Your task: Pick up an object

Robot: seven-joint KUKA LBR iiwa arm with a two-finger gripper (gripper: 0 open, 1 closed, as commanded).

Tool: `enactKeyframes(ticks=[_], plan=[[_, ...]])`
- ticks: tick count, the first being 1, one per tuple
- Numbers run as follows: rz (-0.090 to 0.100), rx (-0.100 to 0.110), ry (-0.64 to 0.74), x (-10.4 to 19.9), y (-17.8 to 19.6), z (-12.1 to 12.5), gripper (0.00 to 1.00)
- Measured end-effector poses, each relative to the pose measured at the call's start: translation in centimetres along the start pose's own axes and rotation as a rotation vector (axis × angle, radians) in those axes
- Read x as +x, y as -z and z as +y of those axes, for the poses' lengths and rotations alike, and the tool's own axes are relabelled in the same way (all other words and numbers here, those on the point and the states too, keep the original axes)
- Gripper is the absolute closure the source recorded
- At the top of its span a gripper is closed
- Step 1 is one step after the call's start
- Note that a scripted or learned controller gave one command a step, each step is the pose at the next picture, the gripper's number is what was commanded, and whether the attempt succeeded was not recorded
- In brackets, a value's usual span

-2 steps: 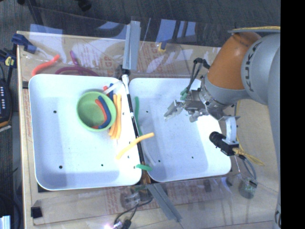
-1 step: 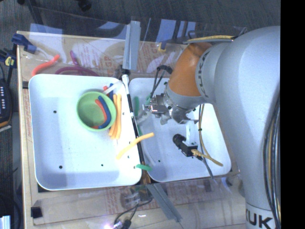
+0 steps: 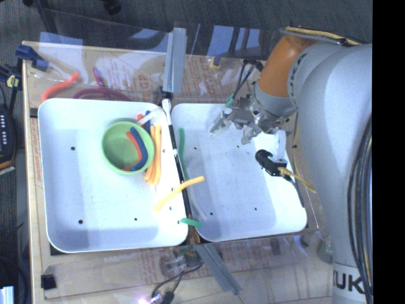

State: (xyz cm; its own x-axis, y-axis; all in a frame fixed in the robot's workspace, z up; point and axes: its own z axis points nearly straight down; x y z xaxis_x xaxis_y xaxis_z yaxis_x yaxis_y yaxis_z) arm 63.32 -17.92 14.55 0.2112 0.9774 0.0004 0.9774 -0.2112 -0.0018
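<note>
Gripper (image 3: 231, 126) hangs over the right bin (image 3: 253, 198), fingers spread, empty. Nearest pick, the green stick (image 3: 180, 142), hugs the bin's left wall. Risk: fingers clip the wall or close on bare floor.

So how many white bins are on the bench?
2, side by side: the left bin, with a green bowl in it, and the right bin, with the claw above it.
</note>
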Motion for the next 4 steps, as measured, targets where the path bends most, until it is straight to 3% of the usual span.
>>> enactKeyframes(ticks=[1,2,3,4], plan=[[-0.005,-0.01,-0.092,7.6,-5.0,-3.0,0.0],[0.0,0.0,0.055,1.6,3.1,-3.9,0.0],[-0.001,0.002,0.09,6.4,-3.7,-6.4,0.0],[-0.002,0.004,0.094,6.3,-2.7,-6.4,1.0]])
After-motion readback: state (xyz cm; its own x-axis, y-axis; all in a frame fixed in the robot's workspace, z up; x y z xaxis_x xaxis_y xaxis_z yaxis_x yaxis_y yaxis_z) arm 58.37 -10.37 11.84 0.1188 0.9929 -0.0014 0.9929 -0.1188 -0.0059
